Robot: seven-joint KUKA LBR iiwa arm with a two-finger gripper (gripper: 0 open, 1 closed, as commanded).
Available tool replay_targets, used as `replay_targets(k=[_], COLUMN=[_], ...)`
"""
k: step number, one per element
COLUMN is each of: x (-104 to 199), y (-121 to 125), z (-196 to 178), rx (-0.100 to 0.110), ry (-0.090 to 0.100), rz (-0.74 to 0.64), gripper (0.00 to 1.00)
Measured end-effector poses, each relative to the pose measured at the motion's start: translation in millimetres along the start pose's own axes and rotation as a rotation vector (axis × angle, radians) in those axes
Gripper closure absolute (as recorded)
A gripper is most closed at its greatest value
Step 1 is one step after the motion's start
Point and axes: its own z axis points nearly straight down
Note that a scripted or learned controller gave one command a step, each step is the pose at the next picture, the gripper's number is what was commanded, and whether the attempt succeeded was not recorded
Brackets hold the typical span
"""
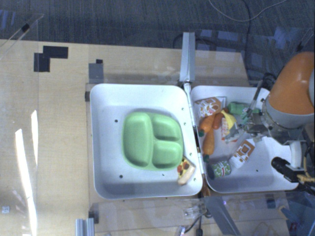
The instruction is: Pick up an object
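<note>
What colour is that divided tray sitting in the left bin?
Light green. The divided tray shows clearly in the camera view, lying in the left bin.

- The worktop [54, 146] is pale wood, reaching away to the left of the fingers [244, 127].
- Two shallow white bins rest on it side by side: the right bin [256, 178] lies under the fingers, the left bin [106, 146] beside it, farther from them.
- A metal rail [187, 58] runs up from between the bins.
- Black tape marks [48, 57] sit far from the fingers, at the upper left.
</note>
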Motion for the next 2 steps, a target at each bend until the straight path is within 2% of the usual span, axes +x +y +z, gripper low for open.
replay_targets(k=[1, 2], x=[-24.4, -22.6], y=[49.8, 52.2], z=[102.8, 93.1], rx=[-0.011, -0.014], ry=[-0.002, -0.001], rz=[-0.131, -0.133], gripper=[0.00, 1.00])
